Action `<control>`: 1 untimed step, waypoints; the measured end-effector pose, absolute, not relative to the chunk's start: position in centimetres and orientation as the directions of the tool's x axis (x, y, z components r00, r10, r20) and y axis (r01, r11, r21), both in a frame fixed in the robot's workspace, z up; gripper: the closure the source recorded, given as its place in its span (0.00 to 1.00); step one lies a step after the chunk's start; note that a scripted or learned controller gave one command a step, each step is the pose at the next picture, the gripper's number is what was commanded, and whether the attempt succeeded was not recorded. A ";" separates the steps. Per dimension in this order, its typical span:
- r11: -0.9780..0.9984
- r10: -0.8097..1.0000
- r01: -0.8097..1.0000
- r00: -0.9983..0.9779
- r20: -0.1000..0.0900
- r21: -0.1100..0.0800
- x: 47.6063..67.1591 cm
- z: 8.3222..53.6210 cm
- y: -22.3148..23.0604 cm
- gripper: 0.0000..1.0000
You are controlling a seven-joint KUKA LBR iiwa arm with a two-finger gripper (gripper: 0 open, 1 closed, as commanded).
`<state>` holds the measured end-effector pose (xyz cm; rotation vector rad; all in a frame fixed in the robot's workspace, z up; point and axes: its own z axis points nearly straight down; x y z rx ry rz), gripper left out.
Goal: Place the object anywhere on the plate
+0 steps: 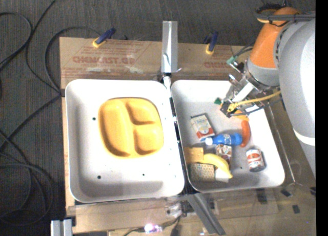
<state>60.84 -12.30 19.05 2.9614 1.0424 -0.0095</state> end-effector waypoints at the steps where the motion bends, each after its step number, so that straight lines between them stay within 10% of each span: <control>1: -0.828 0.561 0.561 0.828 -0.007 -0.001 59.9 15.8 -13.1 1.00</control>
